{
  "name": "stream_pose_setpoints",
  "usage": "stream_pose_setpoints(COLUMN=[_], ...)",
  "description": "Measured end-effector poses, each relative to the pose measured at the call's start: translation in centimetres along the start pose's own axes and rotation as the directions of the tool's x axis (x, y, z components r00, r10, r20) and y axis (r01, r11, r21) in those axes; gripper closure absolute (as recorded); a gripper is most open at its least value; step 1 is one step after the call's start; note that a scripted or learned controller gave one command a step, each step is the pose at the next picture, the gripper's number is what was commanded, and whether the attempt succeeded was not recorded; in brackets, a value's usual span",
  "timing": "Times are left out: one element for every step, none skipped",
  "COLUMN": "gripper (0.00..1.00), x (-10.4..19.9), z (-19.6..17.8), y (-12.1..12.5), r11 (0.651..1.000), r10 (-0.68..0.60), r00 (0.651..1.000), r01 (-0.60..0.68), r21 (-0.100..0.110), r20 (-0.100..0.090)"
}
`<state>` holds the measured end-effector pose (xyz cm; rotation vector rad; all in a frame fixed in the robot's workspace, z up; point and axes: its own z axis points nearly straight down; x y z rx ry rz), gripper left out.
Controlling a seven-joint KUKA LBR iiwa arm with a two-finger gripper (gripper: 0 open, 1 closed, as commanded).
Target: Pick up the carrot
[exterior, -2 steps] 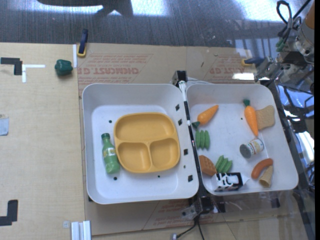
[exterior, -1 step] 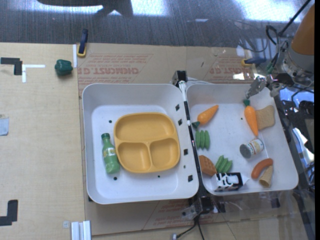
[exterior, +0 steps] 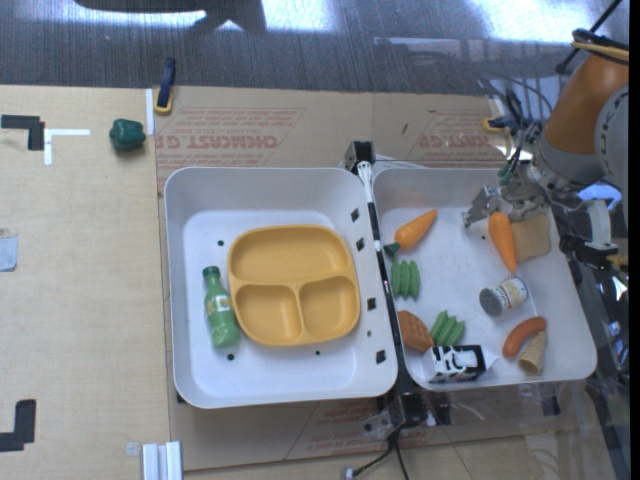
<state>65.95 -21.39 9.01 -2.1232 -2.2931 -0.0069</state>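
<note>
Two orange carrots are in the right bin (exterior: pixel 455 263). One carrot (exterior: pixel 414 228) lies near the bin's upper left, by the divider. The other carrot (exterior: pixel 503 241) hangs point down at the upper right, its thick top end between the fingers of my gripper (exterior: pixel 498 210), which is shut on it. This carrot overlaps a tan block (exterior: pixel 536 236) behind it. The grey arm with its orange band (exterior: pixel 585 108) comes in from the upper right.
The right bin also holds green pea pods (exterior: pixel 405 278), a brown pastry (exterior: pixel 414 329), a small can (exterior: pixel 503 296), a sausage (exterior: pixel 524 335), a cone (exterior: pixel 533 354) and a black-and-white carton (exterior: pixel 458 361). The left bin (exterior: pixel 190 228) holds a yellow divided plate (exterior: pixel 295 286) and a green bottle (exterior: pixel 218 306).
</note>
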Motion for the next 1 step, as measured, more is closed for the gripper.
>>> stream_pose_setpoints(gripper=[1.0], x=[-0.23], z=[-1.17], y=[0.13], r11=[1.0], r10=[-0.006], r00=[1.0], r01=[0.006], r21=[-0.006], r20=[0.012])
